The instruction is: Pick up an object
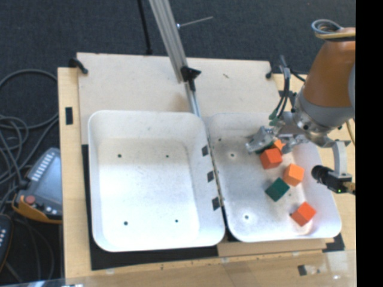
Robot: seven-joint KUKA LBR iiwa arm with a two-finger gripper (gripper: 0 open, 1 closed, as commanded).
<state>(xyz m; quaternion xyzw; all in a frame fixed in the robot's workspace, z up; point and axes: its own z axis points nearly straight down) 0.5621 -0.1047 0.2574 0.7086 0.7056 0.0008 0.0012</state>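
Jaws of the gripper (267, 141) hang over the right bin (239, 232); how far open they stand I cannot tell. An orange cube (271, 158) lies just under them, maybe touching. Beyond it lie a second orange block (294, 174), a green block (277, 190) and a red-orange block (304, 213). These blocks look small, light and stiff, probably not fragile; flat opposite faces seem the best hold.

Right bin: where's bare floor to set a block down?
In the right bin, the strip along the divider, left of the green block, is bare. The right half is crowded: three orange blocks and the gripper.
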